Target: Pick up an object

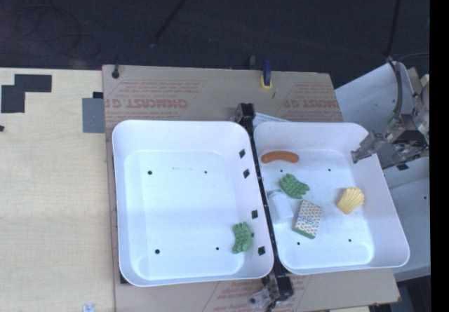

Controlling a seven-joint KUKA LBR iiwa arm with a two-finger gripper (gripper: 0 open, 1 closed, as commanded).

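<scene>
Reaching in from the right, just past the right bin's (382, 177) far right corner: the grey arm's wrist, with the two-finger gripper (365, 151) hanging over that bin's right rim. One slim dark finger (366, 149) slanting down-left toward the rim; impossible to tell how wide the fingers stand, and nothing visible between them.

In the right shallow white plastic bin: a small orange sausage-shaped toy (280, 158) near the far left corner; a knobbly green toy (293, 186) left of centre; a clear, pale plastic piece (278, 204) hard against the left wall, shape unclear; a flat speckled rectangular block with a green edge (308, 219) just nearer than the green toy, tilted; a yellow ribbed shell-like toy (350, 199) toward the right wall. Open white floor along the far edge right of the sausage, and across the near edge and near right corner.

In the left shallow white plastic bin (133, 205): a second knobbly green toy (243, 237) by the near right corner, close to the wall. Bare floor over the rest.

Both bins side by side, walls touching, on a brown cardboard sheet (182, 97) with red print.
</scene>
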